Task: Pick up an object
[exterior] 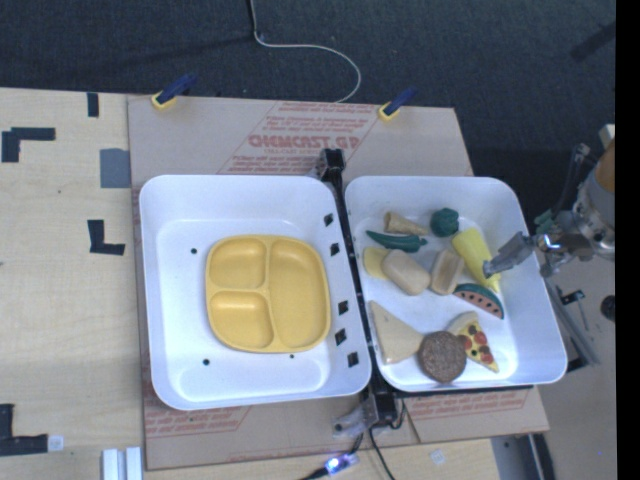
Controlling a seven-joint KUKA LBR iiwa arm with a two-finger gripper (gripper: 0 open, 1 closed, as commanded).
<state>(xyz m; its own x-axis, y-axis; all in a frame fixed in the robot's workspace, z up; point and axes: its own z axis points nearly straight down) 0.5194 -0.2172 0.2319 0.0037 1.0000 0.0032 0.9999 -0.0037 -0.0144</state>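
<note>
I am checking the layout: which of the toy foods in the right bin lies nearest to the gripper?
The yellow corn cob. The gripper hangs right at its lower end, above the watermelon slice; the other foods lie farther left or lower in the right bin.

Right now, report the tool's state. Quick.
Tool: at the right bin's right side, tip over the yellow corn cob; open or shut cannot be told, and no object is seen held.

Yellow divided plate point(268, 294) lies in the left bin point(165, 268) — cardboard sheet point(290, 138) beneath, clamped.
</note>
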